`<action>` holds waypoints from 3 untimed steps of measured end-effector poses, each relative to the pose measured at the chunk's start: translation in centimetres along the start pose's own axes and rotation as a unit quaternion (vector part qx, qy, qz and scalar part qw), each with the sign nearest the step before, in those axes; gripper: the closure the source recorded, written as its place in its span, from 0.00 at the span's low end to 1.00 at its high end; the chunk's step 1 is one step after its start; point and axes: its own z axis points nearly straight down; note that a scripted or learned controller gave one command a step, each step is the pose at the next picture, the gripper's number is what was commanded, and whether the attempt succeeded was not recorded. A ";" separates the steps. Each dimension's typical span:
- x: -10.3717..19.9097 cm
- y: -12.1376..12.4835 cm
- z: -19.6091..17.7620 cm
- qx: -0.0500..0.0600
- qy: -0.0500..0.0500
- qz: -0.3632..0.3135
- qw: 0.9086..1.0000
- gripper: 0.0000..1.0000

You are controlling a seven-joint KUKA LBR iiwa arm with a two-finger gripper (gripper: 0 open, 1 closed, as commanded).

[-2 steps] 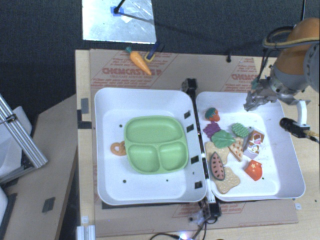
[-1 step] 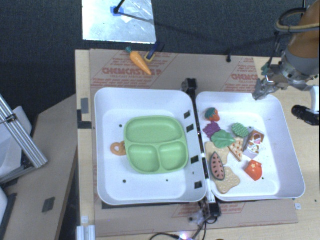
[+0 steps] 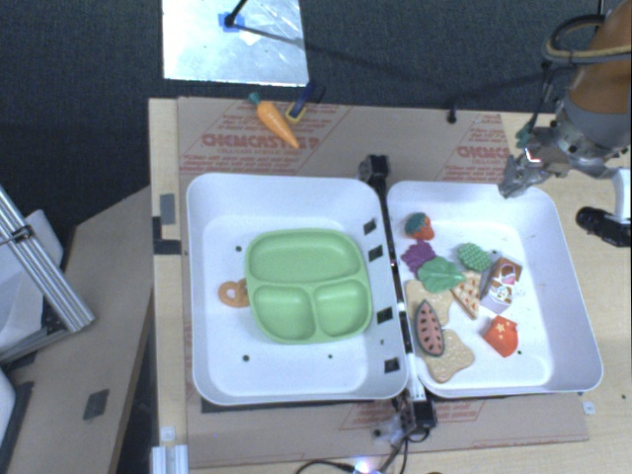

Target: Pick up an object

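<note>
White plastic bins sit side by side on the tabletop. Low in the frame, the right bin holds a heap of toy food: a tan cookie, a watermelon slice, a red piece, then a small carton, a green leaf, purple grapes, a green ridged piece and, farthest up, a strawberry. The left bin carries a green divided plate with a pretzel beside it. Beyond the bins, at the upper middle, a carrot lies on the tabletop. The claw hangs at the upper right, over the right bin's far rim and well apart from the heap; whether it is clenched or released I cannot tell, and nothing shows in it. I judge this the approach step: nothing is picked yet. The next move calls for swinging inward and down over one piece; the strawberry, standing a little apart from the rest, looks the easiest target.
</note>
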 end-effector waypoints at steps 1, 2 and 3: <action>4.0 -3.2 1.0 0.002 0.001 -0.001 1.000 1.00; 8.2 -6.4 -0.4 0.002 0.001 -0.001 1.000 1.00; 11.5 -9.0 0.1 0.003 0.001 0.000 1.000 1.00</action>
